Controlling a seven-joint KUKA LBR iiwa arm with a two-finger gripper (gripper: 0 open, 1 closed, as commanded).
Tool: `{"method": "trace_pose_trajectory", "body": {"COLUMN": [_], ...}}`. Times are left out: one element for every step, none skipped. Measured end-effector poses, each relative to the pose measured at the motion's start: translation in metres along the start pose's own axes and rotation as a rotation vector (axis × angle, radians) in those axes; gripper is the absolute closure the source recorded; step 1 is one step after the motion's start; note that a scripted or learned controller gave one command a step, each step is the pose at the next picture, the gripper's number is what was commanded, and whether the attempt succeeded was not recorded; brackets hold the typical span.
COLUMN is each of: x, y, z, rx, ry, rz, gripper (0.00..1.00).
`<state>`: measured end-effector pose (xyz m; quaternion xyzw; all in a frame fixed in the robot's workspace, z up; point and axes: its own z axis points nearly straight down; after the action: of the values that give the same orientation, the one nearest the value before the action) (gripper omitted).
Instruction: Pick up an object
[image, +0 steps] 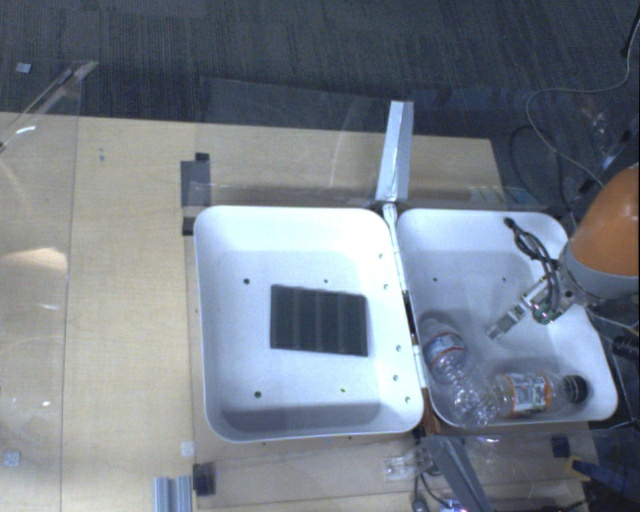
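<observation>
Pale wooden bench (110, 330) under two shallow white bins, where we see a clear crumpled plastic bottle (450, 372) and an amber-labelled black-capped bottle (530, 391) in the right bin (455, 250), metal gripper (505, 325) above, empty, spread unclear.

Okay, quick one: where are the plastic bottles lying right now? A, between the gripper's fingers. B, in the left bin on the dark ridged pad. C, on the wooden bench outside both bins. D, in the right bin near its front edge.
D: the clear bottle and the bottle with the orange label both lie in the right bin along its front edge, apart from the gripper.
</observation>
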<state>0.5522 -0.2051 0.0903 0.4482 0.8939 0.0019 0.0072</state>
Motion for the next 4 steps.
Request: {"method": "trace_pose_trajectory", "body": {"x": [0.003, 0.05, 0.035, 0.069], "y": [-0.006, -0.035, 0.009, 0.046], "z": [-0.132, -0.007, -0.081, -0.018], "rx": [0.003, 0.002, 0.003, 0.007], "ry": [0.002, 0.003, 0.005, -0.011], "rz": [0.088, -0.119, -0.101, -0.336], "gripper": [0.0, 0.0, 0.0, 0.0]}}
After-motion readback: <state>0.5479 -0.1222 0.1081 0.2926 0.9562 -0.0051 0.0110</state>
